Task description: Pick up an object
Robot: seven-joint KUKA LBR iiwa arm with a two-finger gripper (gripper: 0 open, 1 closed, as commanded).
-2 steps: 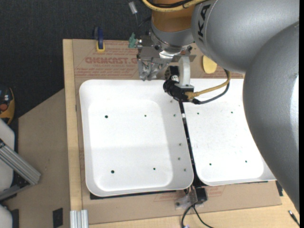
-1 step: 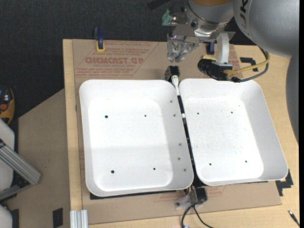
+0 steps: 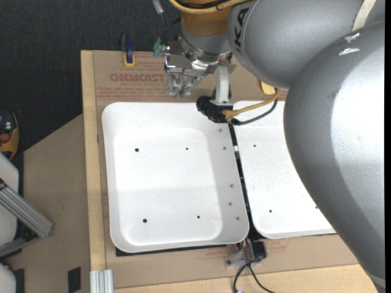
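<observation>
My gripper [image 3: 179, 89] hangs just beyond the far rim of the left white bin [image 3: 122, 182], over the red lettering on the brown board. I see nothing held under it. A black fitting with a yellow cable [image 3: 212, 108] sits just right of the gripper, at the bins' shared far corner. A small tan object [image 3: 267, 88] peeks out at the far edge of the right bin [image 3: 275, 188], mostly hidden by the arm. The grey arm with its orange band [image 3: 208, 5] covers the upper right and much of the right bin.
A blue and yellow clamp [image 3: 127, 49] grips the board's far edge. An aluminium rail [image 3: 27, 212] lies off the bench at the left. A small black connector with a cable [image 3: 253, 252] sits at the front between the bins.
</observation>
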